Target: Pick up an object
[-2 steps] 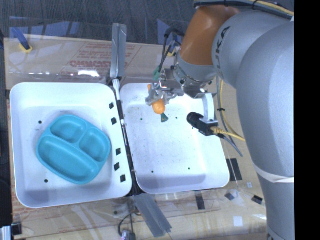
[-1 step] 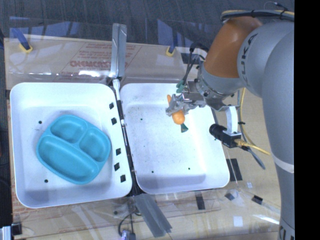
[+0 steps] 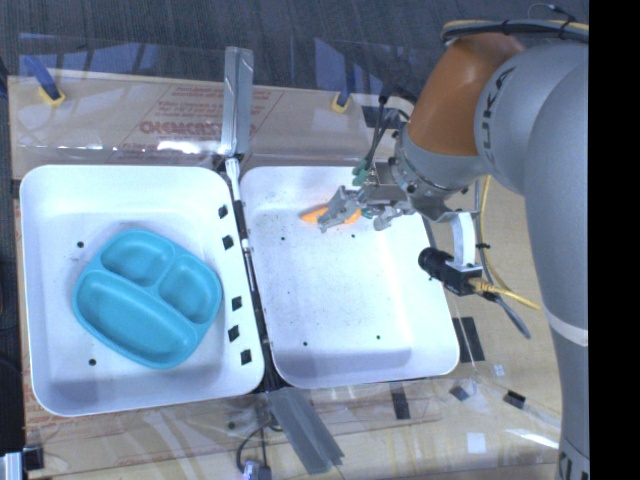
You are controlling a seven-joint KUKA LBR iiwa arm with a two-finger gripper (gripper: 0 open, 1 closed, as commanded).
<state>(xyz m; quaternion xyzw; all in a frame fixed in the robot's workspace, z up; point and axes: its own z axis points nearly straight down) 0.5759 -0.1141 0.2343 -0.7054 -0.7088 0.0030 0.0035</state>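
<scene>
A small orange object [image 3: 314,212] lies on the floor of the right bin [image 3: 345,308], near its back wall. My gripper [image 3: 358,216] hangs low over that object's right end, with the arm reaching in from the right. Its two grey fingers stand apart, one finger [image 3: 334,209] lying over the orange object and the other to its right. The gripper is open, and part of the orange object is hidden under it. I cannot tell whether the fingers touch the object.
A blue divided plate [image 3: 147,297] lies in the left bin [image 3: 60,198]. A ridge with black clips [image 3: 238,268] separates the two bins. A black cable fitting [image 3: 447,268] hangs from the arm over the right bin's right rim.
</scene>
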